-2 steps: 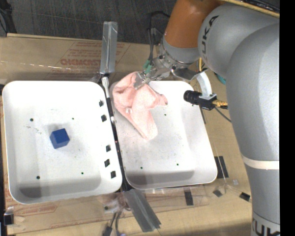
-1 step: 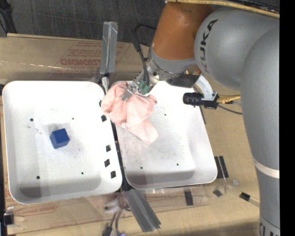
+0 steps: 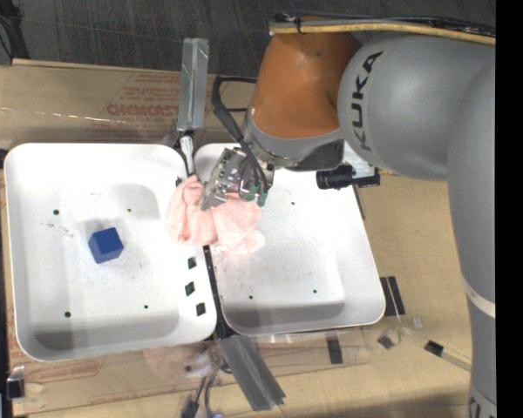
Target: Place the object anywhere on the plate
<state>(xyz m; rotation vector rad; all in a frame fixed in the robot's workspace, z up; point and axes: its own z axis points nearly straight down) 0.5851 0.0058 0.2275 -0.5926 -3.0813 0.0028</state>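
A crumpled pink cloth [image 3: 231, 225] sits across the divide between the two white bins, part over the left bin [image 3: 44, 312] and part over the right bin [image 3: 331, 277]. My gripper [image 3: 216, 194] points down and left into the top of the cloth. Its metal fingers [image 3: 225, 179] are close together, with pink fabric bunched around their tips. A small blue cube [image 3: 105, 244] rests on the floor of the left bin, well left of the gripper.
The grey arm with its orange band [image 3: 301, 77] reaches in over the back of the right bin. A grey metal bar [image 3: 192, 85] stands behind the bins' shared rim. Black tape marks [image 3: 192, 287] run along the divider, and brown cardboard surrounds the bins.
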